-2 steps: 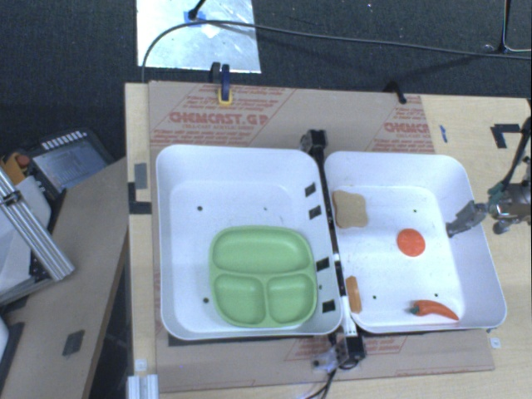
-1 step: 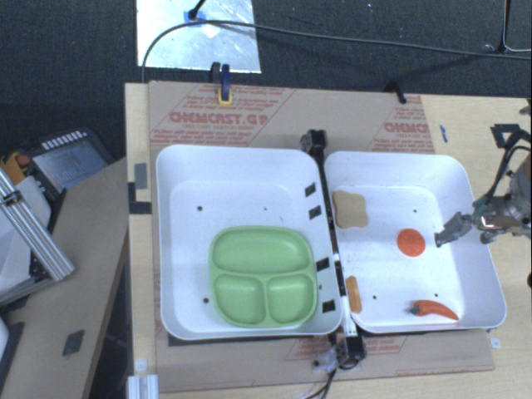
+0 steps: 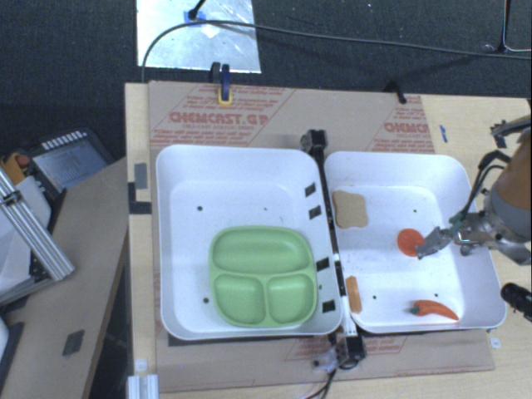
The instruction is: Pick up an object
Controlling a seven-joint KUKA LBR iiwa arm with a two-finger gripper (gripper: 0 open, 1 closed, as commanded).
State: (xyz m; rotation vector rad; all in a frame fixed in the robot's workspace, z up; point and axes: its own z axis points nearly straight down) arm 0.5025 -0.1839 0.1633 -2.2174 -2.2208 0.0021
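Right bin (image 3: 453,177), centre right of frame: red-orange round piece (image 3: 408,241) lying on the floor, touching the left tip of the gripper (image 3: 431,245). Finger spread: cannot tell. Same bin: tan slice (image 3: 351,209), carrot (image 3: 433,309). Left bin (image 3: 179,181): green divided plate (image 3: 263,274).

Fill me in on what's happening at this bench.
A robot arm reaches in from the right over the right bin, with its gripper down beside a round orange piece; whether it has a grip on it can't be told. The same bin holds a tan slice, a carrot and a small orange stick. A green divided plate lies in the left bin.
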